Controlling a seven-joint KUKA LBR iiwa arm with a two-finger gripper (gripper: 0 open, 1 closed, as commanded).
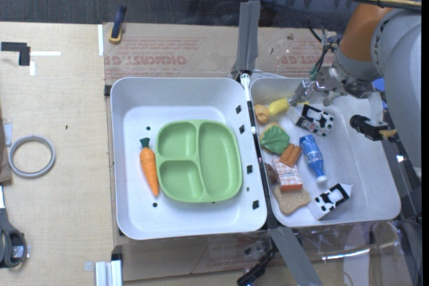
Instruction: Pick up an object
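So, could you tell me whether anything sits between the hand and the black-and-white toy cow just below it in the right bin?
Nothing visible does. The hand hangs at the right bin's upper edge, and the toy cow lies just below it with bare bin floor between. The yellow toy lies off to the view's left, clear of that path.

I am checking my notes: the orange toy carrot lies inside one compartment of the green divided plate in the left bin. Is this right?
Not quite. In the camera view the orange toy carrot lies beside the green divided plate, on the floor of the left bin, not inside a compartment.
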